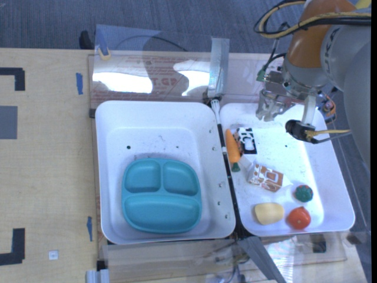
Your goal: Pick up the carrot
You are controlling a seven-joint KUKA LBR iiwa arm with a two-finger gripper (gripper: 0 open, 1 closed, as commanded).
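Nearest you, along the front of the right bin (339, 214), sit a smooth red tomato (299, 217) and a pale yellow rounded piece (268, 213), with a small dark green ball (303, 193) just behind the tomato. Next comes a crinkled clear packet (265, 177) with brown print. In the left bin (112, 158) you have a teal plastic tray (161, 195) with three compartments. The carrot (233, 148), a slim orange spindle with a green tip, lies tight against the right bin's left wall, beside a black-and-white card (247, 140). That leaves you open floor on its right only. Farther back, the gripper (270, 112) hangs over the right bin's far edge, well apart from the carrot; you cannot tell how its jaws stand.
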